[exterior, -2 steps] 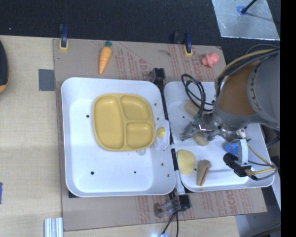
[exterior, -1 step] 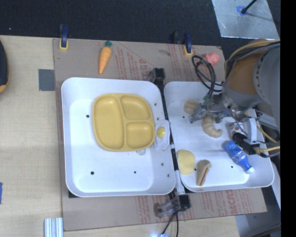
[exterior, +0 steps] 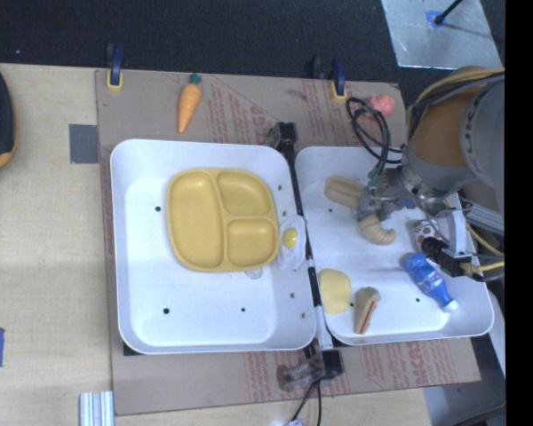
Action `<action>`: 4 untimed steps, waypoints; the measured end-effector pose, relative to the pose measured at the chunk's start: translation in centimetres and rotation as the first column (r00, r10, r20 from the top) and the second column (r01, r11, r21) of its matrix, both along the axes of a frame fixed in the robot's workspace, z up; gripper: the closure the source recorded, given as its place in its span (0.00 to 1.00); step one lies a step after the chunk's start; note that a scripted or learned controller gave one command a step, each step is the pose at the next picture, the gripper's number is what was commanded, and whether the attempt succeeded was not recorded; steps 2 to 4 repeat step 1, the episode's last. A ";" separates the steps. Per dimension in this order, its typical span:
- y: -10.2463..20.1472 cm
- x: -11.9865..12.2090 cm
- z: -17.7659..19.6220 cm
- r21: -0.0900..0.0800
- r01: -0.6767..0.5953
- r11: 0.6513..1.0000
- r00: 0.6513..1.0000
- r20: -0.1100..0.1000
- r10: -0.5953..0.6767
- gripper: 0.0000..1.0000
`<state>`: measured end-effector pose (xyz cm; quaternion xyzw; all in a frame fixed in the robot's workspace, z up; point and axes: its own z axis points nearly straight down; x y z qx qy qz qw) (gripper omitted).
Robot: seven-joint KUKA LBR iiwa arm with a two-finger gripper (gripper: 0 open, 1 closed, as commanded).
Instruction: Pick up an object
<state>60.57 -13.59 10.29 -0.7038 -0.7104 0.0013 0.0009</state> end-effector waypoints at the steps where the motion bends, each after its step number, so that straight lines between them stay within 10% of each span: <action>1: 8.1 0.8 9.5 0.003 -0.002 1.000 1.000 0.010 0.002 1.00; 4: 8.1 0.8 9.5 0.003 -0.002 1.000 1.000 0.010 0.002 1.00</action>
